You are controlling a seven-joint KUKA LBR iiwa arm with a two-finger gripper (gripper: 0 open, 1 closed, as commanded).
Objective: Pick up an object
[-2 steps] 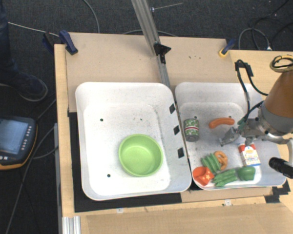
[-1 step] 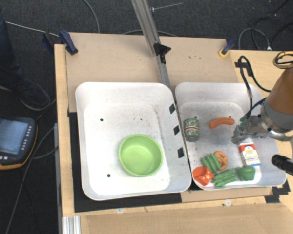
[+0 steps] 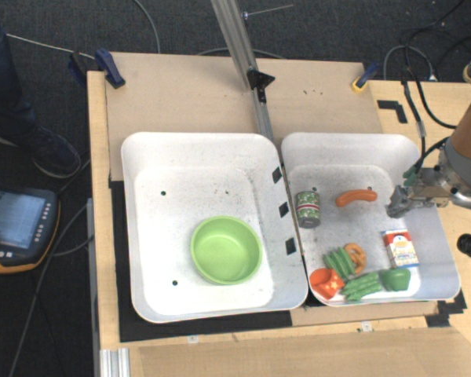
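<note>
Bins sat side by side on the worktop [image 3: 180,93]. The left bin [image 3: 141,155] had a green bowl [image 3: 226,249] in it, toward its near side. The right bin [image 3: 330,151] had many small things. A little can [image 3: 307,209] stood by its left wall. An orange sausage [image 3: 355,198] lay just right of the can. A small carton [image 3: 401,249] lay farther right and nearer. In the near corner, green pods [image 3: 359,285], a pretzel [image 3: 354,254], a red piece [image 3: 324,283] and a green pepper [image 3: 396,278] were bunched close together. The gripper [image 3: 400,203] hung over the right side of the right bin, near the sausage's right end, above the carton. I could not tell how wide it stood, and nothing was seen in its grip.
</note>
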